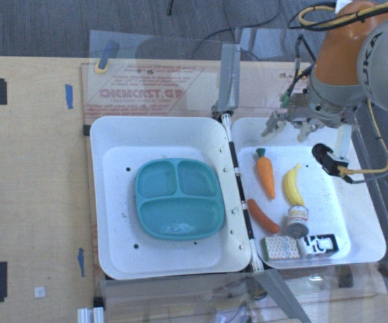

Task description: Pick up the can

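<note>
The grey arm (375, 52), banded in orange above the wrist, reached in from the right and hung over the far end of the right bin (365, 200), its gripper (289, 123) poised above the bin's far rim with two fingers (272, 125) spread apart and nothing between them. Well to the left of the jaws and nearer the camera, the left bin (106, 180) carried a teal divided plate (179, 198) lying flat at its middle. Closer to the jaws, just below and slightly left of them, an orange carrot (265, 172) with a green top lay lengthwise on the right bin's floor, and a yellow banana (292, 185) lay beside it, almost straight below the jaws. Farther toward the camera a second, redder carrot-like piece (263, 216) rested against the divider between the bins. The can (297, 221), small with a pale label and dark top, stood just past the banana's near end, well apart from the jaws, close to a speckled flat packet (280, 247) and a dark box (322, 245) with white marks at the bin's near edge.
</note>
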You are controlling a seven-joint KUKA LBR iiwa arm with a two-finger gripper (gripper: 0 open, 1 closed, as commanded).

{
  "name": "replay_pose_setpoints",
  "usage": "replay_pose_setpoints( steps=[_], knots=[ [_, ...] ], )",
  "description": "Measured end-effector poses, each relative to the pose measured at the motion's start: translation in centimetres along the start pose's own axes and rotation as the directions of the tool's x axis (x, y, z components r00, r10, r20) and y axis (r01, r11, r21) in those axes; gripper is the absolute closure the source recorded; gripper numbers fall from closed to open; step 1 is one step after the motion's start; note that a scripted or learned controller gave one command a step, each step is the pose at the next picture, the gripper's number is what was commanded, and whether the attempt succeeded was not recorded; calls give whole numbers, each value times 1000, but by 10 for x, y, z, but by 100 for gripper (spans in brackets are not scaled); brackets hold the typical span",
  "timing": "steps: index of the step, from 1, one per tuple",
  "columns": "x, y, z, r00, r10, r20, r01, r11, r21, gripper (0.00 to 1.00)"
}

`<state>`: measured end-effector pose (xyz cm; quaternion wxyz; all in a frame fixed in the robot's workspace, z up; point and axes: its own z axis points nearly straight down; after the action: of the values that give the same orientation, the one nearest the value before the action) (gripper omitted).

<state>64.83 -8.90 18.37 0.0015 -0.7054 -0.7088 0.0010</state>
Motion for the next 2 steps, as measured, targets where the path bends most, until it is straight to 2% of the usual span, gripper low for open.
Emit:
replay_pose_setpoints(
  steps=[1, 2],
  knots=[
    [-57, -82, 95, 1000, 28, 1, -28, 1000, -9, 0],
    [-58, -134, 95, 984, -176, 4, 176, 984, -15, 0]
  ],
)
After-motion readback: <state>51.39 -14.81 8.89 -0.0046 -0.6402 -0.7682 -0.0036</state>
